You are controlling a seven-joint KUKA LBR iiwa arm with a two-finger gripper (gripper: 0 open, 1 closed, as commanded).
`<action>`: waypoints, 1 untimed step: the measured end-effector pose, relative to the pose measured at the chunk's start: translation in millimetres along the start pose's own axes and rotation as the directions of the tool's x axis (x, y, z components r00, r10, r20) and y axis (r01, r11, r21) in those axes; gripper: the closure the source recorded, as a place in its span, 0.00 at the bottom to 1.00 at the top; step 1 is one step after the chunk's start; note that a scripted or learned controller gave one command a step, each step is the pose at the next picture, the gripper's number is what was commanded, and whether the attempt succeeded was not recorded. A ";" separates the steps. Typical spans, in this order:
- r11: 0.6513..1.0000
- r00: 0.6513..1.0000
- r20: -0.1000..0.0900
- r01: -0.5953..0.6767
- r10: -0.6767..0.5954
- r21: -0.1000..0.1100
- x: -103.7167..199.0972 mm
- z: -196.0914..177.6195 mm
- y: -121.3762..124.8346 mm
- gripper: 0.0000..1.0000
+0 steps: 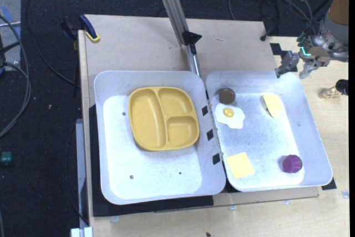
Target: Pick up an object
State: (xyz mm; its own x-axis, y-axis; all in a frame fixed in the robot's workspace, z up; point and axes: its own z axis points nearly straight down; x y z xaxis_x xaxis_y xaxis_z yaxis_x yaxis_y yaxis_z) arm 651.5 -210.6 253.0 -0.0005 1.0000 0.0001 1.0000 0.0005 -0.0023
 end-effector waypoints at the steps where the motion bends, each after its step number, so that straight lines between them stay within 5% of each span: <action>1: 1.000 1.000 0.001 0.001 -0.001 -0.003 0.1 -1.6 0.7 0.00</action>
State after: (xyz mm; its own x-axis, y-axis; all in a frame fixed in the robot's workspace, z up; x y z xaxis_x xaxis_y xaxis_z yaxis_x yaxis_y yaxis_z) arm 652.2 -210.6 254.6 -0.0011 1.0000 -0.0007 1.0000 0.0011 0.0008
